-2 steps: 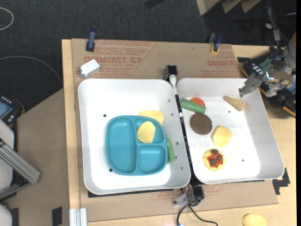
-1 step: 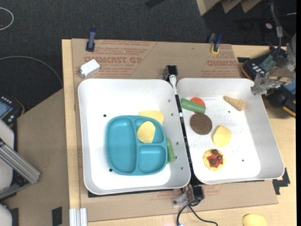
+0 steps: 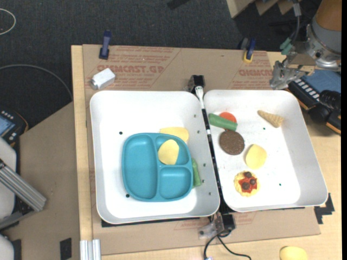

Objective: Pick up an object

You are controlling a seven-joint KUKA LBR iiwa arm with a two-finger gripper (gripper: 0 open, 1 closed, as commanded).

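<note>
My gripper (image 3: 281,76) hangs just beyond the far right corner of the right bin (image 3: 303,145), with nothing seen between its fingers. In that bin lie a green vegetable piece (image 3: 222,122) over a red one (image 3: 228,115), a brown round patty (image 3: 232,142), a tan cone (image 3: 270,118), a yellow chip-like piece (image 3: 255,156) and a small yellow tart with red berries (image 3: 246,183). The left bin (image 3: 103,145) holds a blue divided tray (image 3: 154,167) with a yellow piece (image 3: 168,152) in it, another yellow piece (image 3: 174,133) behind it and a green strip (image 3: 196,174) at its right side.
A black divider strip (image 3: 205,118) runs between the two bins. Blue clamps (image 3: 105,44) (image 3: 249,49) sit on the cardboard's far edge, and a small white block (image 3: 103,78) lies near the left bin's far corner. Dark equipment (image 3: 320,99) crowds the right side.
</note>
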